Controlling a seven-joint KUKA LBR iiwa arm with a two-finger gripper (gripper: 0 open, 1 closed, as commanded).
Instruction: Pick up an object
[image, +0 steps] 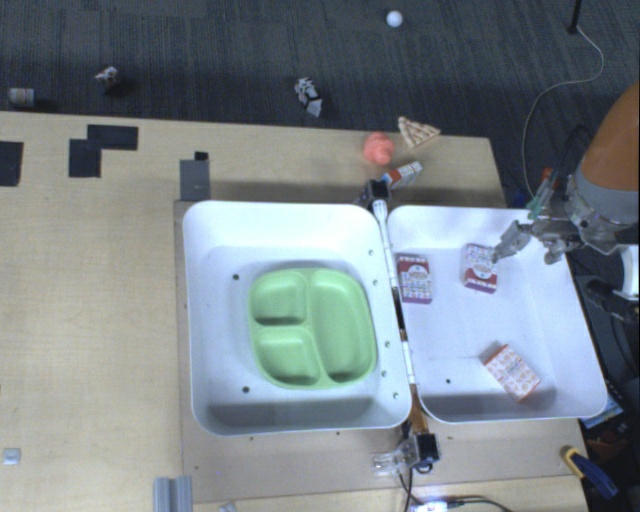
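Fingers (527, 238) just right of red carton (481, 268); open/closed can't tell.

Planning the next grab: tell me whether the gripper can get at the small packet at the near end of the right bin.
Probably yes. The packet lies flat and alone on the right bin floor, nothing over it, and the gripper hovers in the same bin.
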